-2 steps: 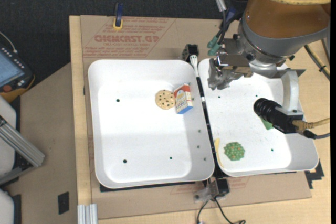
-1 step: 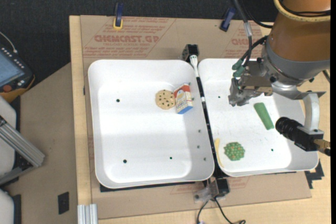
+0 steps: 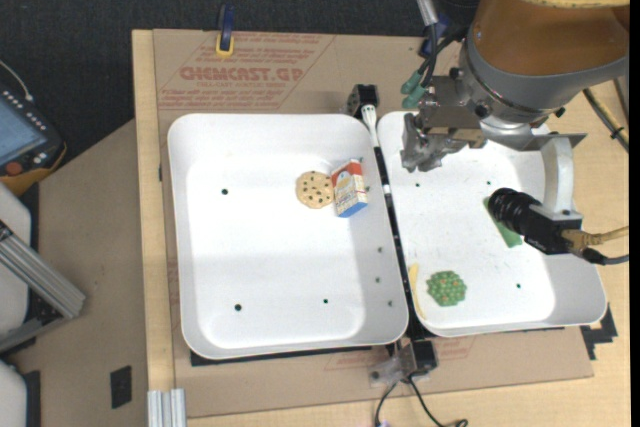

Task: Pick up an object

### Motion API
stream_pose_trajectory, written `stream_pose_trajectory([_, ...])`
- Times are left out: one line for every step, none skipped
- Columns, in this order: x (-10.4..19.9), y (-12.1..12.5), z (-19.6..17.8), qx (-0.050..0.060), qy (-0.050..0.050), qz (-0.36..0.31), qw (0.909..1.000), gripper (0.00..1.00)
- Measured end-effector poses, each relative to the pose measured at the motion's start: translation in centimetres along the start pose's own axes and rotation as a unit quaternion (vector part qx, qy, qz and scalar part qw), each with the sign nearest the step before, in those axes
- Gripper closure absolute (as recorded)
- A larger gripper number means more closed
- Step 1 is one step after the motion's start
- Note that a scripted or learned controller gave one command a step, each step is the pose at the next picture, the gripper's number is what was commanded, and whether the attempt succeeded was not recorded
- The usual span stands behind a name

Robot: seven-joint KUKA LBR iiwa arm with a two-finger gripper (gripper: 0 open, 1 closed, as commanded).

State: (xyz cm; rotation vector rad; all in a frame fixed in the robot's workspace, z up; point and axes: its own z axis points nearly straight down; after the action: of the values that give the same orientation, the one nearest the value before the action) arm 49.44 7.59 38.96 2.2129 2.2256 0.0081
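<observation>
The left bin (image 3: 200, 245) holds a round chocolate-chip cookie (image 3: 313, 189), with a small red, white and blue carton (image 3: 349, 188) touching its right side. In the right bin (image 3: 570, 300) a bumpy green ball (image 3: 446, 288) lies near the front. A flat green piece (image 3: 510, 234) sits toward the right and is partly hidden. My gripper (image 3: 421, 158) hangs over the back left corner of the right bin, well away from the ball. Nothing shows between its fingers.
A thin yellowish strip (image 3: 413, 279) lies along the left wall of the right bin, beside the green ball. The bins stand on a cardboard sheet (image 3: 250, 65), which has a blue and yellow clip (image 3: 226, 32) at its back edge.
</observation>
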Motion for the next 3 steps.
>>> stream_pose_trajectory([-4.9,-1.7,7.2,0.007,-0.002,0.006,1.0000,1.00])
stream_pose_trajectory([-16.4,0.2,8.0,0.002,-0.004,0.009,0.9999,1.00])
stream_pose_trajectory([-10.1,-0.4,12.5,0.006,0.001,0.000,1.0000,1.00])
